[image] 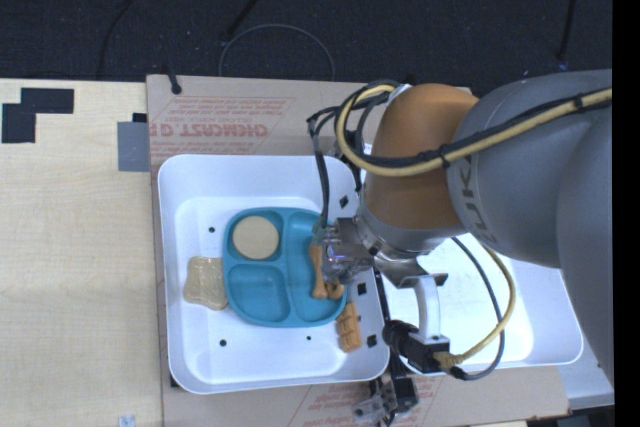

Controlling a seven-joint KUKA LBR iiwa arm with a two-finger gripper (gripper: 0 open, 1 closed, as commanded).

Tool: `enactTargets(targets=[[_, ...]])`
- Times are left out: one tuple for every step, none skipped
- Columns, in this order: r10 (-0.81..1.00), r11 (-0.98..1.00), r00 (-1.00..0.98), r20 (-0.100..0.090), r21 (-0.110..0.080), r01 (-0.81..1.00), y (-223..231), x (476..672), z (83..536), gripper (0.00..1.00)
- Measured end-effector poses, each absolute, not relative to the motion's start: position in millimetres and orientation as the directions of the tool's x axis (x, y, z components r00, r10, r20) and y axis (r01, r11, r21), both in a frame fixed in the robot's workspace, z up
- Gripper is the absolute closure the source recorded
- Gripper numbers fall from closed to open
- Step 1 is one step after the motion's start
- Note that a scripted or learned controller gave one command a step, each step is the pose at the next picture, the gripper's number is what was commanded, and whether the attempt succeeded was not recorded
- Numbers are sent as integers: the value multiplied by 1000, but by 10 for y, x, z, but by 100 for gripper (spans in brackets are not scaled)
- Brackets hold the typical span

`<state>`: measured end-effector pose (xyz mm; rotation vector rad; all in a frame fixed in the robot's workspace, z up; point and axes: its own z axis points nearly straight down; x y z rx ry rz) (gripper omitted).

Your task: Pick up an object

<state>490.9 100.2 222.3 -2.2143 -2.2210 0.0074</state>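
the gripper (330, 253) sits low over the right edge of the blue tray (262, 300), near the frame's centre, and whether it is wide or narrow cannot be told from up here, the wrist hides it. just below it an orange-brown toy piece (320, 283) lies on the tray's right compartment. another orange-brown piece (348, 327) lies lower right, off the tray. a tan disc (254, 237) fills the tray's upper compartment. a pale beige piece (206, 281) touches the tray's left side. all rest in the left bin (190, 185).
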Motion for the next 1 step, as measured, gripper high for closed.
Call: enactTargets(targets=[[1000, 1, -1, 0, -6, 1000, 990, 4915, 2227, 0]])
